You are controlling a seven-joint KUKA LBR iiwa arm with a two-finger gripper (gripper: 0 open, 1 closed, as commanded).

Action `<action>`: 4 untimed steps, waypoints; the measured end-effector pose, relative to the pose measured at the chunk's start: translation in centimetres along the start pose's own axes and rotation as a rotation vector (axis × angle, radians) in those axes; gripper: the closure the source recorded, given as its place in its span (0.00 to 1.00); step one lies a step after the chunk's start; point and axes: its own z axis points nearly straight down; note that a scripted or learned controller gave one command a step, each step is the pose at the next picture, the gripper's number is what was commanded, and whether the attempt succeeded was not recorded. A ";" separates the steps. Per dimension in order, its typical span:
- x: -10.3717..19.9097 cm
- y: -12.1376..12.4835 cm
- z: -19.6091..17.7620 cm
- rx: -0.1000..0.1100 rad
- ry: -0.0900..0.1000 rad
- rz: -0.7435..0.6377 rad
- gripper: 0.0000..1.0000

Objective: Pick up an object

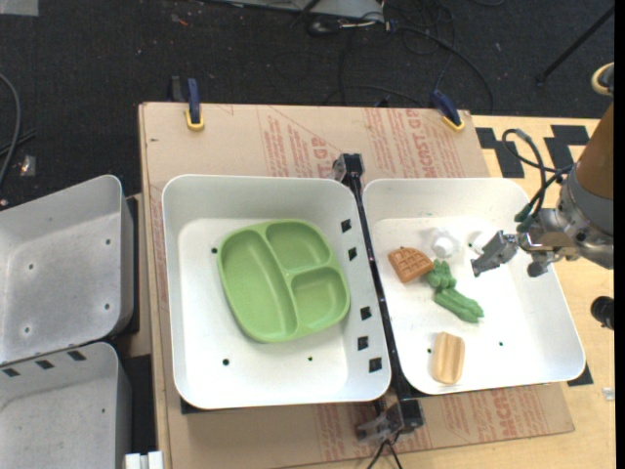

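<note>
Four candidates: all lie in the right bin [547,291], any of which would satisfy the task.
Waffle [409,263]: brown, near the bin's left wall, just beside the green toy's upper end.
Green toy [453,295]: long and knobbly, its long axis running from upper left to lower right across the middle of the bin floor.
White piece [442,245]: small and pale against the white floor (hard to make out what it is), just above the green toy.
Tan block [447,358]: upright oblong near the front wall, well apart from the others.
Gripper [491,255]: low over the bin's right half, at the end of the arm [586,203]; its dark fingers point left toward the things, and nothing is seen between them. Whether it is spread or closed I cannot tell at this angle.
Key relation: the white piece and the green toy's upper end lie nearest, just left of the gripper tips; the waffle is further left; the tan block is down and left, toward the front.
Judgement: the pick is not yet made; a short move left and down would likely reach the green toy, best gripped across its narrow width.
Left bin [186,262]: holds a green tray [283,279] with three compartments.
Desk [293,135]: brown board under both bins.
</note>
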 end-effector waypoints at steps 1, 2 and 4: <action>0.0 0.2 -0.5 -0.011 -0.002 -0.003 0.00; 0.7 0.5 5.7 -0.006 0.000 -0.001 0.00; 1.6 -0.9 15.8 -0.005 0.000 -0.001 0.00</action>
